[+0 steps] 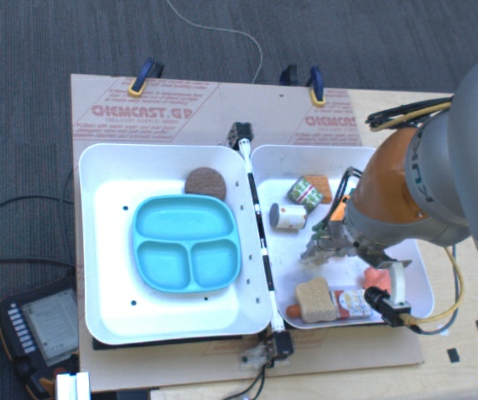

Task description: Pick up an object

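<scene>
Overhead view of the bench, read left to right. The left bin [97,223] holds a light-blue three-compartment tray [186,242] near its centre, with a brown round disc, probably a cookie or patty [205,182], just beyond the tray's far edge and apart from it. Across the divider, the right bin [276,294] carries the candidate objects: a small white cylinder [288,216] lying on its side, a green-patterned can [305,192] tilted just behind it with an orange item [321,189] touching its right side, a tan bread-like block [313,300] at the near wall, a red-and-white packet [351,303] beside that block, and a red object [378,277] partly hidden under the arm. The gripper [322,244] hangs low over the middle of the right bin, between the cylinder and the tan block; its fingers look narrowly spread with nothing visible between them, though the wrist hides much of them. No object is yet lifted. Likely failures from here: a closure on bare bin floor, since the fingertips sit in a gap between items; a nudge that rolls the cylinder away rather than trapping it; or a slip on the can's curved side. The bulky wrist could also shove the packet and red object against the wall during descent.
</scene>
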Robot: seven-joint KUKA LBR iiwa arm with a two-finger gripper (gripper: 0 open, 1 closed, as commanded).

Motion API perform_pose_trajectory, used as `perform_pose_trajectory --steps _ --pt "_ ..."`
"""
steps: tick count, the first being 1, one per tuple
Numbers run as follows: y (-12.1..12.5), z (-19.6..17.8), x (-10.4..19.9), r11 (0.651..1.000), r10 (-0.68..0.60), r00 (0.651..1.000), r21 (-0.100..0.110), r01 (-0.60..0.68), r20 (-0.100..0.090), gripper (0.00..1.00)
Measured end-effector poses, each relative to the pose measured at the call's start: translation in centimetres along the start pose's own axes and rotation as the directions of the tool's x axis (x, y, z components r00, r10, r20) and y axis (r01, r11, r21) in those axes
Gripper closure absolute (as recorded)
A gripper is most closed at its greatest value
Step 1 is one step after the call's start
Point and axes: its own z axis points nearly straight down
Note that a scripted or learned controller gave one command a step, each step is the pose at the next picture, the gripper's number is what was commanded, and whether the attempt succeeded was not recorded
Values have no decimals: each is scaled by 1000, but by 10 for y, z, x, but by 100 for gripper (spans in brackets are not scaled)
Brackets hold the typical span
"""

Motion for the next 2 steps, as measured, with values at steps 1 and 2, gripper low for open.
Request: perform_pose_trajectory --steps 1,2 --pt "33 -21 -74 1000 0 1000 7 0 -1 100" --pt "93 -110 -21 1000 -4 1000 6 4 -2 100"
